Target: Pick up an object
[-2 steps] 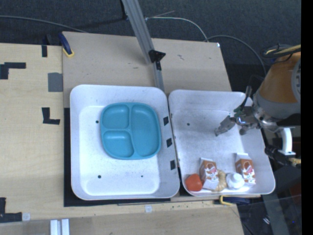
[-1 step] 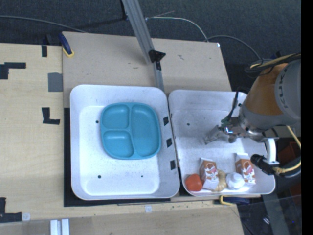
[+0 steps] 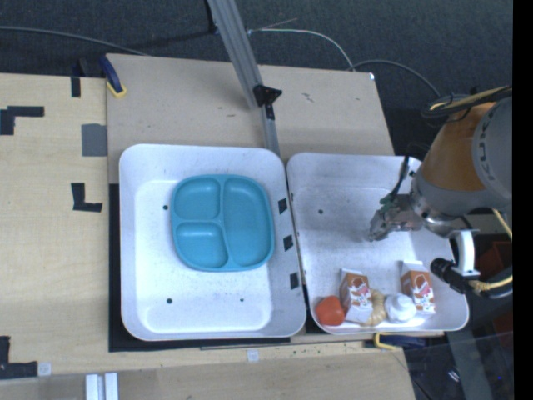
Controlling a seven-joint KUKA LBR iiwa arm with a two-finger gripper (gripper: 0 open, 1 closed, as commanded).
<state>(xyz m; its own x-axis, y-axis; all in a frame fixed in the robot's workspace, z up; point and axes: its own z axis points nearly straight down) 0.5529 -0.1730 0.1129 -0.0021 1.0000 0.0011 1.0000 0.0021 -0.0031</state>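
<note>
The arm reaches in from the right, its hand point(image 3: 385, 223) low over the right bin point(image 3: 333, 182), above a bare patch of floor near the bin's middle. From where I stand the view is too coarse to tell whether the hand is spread or pressed together; nothing can be seen in it.

The candidates for picking all lie well apart from the hand, crowded along the right bin's near edge: an orange ball point(image 3: 331, 310), a small carton point(image 3: 357, 294) just beside it, a pale knobbly piece point(image 3: 379, 308) touching that carton, a white cap-like item point(image 3: 401, 308), and a second carton point(image 3: 417, 287). The left bin point(image 3: 141, 248) carries a blue divided plate point(image 3: 222, 222).

Risks as I judge them:
- Descending here closes on empty floor.
- The cluster is tight, so a grasp there may nudge a neighbour, take two things at once, or wedge against the bin wall.
- The ball looks likely to roll if clipped off-centre.
- The cartons lie flat and may slip from a pinch taken on their broad faces.
</note>
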